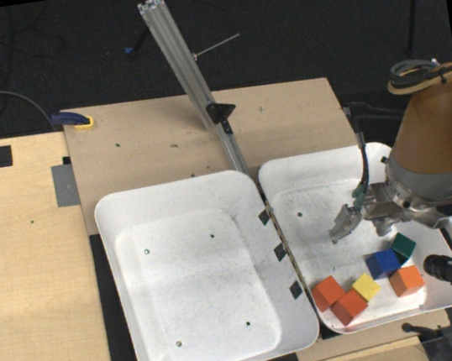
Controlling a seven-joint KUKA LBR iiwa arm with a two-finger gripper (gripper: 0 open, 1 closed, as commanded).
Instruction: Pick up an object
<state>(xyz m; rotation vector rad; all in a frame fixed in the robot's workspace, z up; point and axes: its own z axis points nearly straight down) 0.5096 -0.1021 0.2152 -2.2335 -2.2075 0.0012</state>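
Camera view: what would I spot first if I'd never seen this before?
Probably the bright blocks bunched in the near corner of the right bin: orange, red, yellow, blue and green against the white. Next comes the big arm reaching in from the right, its gripper hanging just above the blocks. The left bin beside it is plain white.
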